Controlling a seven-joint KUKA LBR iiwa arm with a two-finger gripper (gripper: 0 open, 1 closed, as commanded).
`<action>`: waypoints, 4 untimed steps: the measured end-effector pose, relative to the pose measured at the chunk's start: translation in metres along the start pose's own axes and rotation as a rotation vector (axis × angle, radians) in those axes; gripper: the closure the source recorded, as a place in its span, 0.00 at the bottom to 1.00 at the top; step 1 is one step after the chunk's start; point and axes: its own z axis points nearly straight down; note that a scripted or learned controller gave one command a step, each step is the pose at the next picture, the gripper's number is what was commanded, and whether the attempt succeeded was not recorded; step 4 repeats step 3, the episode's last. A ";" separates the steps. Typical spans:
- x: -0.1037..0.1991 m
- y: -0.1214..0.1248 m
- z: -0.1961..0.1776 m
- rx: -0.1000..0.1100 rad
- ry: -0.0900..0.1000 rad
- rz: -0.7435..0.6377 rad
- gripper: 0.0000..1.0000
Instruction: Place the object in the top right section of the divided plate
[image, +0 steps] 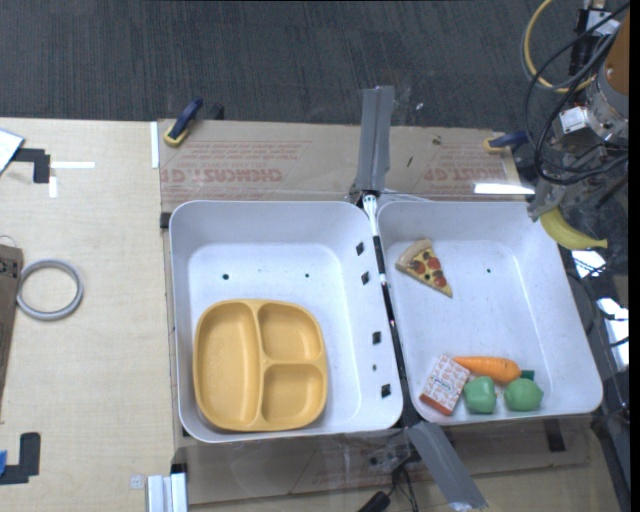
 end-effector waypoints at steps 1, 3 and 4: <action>-0.001 -0.001 -0.008 0.003 -0.006 0.004 1.00; -0.002 0.014 0.078 0.000 -0.004 -0.299 1.00; -0.002 0.014 0.078 0.000 -0.004 -0.299 1.00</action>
